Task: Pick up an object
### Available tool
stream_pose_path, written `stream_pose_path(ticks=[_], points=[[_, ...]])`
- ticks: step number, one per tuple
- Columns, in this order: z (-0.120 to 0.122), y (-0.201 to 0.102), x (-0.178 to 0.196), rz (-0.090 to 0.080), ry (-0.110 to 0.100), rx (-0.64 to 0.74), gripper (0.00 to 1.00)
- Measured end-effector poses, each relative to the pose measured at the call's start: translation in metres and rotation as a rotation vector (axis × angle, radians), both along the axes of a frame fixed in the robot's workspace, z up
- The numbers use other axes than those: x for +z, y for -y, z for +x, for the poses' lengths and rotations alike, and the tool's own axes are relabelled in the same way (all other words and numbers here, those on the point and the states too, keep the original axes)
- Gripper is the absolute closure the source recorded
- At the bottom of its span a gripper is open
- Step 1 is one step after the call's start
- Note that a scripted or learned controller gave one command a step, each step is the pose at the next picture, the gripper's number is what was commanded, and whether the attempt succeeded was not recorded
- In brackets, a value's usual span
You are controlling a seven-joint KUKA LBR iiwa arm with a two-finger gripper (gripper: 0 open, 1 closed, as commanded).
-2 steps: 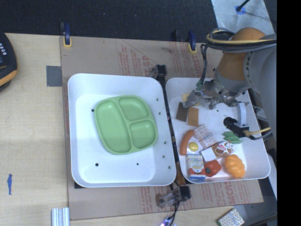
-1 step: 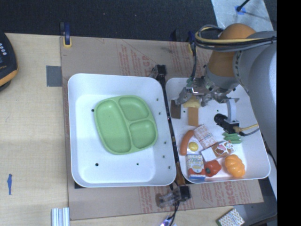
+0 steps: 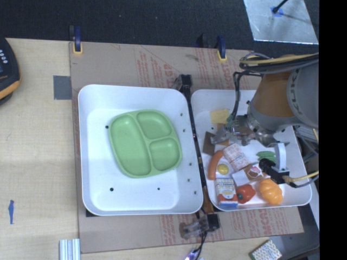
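Grey and orange, my arm (image 3: 282, 99) reaches in from the right over the right bin (image 3: 199, 145), and its pincer (image 3: 234, 130) sits low among the clutter near that bin's middle. I cannot tell how it stands, since the wrist covers it. Around it I see a yellow block (image 3: 219, 115), a sausage (image 3: 214, 164), a small carton (image 3: 225, 191), a tomato (image 3: 245, 193) and an orange fruit (image 3: 271, 191). On my worktop (image 3: 38, 161) the left bin (image 3: 97, 199) carries a green divided plate (image 3: 145, 143).
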State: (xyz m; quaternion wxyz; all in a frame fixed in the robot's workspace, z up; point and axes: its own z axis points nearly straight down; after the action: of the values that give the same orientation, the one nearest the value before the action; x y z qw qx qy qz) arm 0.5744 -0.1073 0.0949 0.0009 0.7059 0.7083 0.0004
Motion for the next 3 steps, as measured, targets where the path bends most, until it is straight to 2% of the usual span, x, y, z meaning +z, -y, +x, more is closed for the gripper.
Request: stream_pose_path(ticks=[1,2,3], points=[[0.056,0.000,-0.001,0.000,0.000,0.001,0.00],[0.083,0.000,-0.001,0.000,-0.001,0.002,0.00],[-0.003,-0.006,0.004,0.001,-0.011,0.001,0.00]])
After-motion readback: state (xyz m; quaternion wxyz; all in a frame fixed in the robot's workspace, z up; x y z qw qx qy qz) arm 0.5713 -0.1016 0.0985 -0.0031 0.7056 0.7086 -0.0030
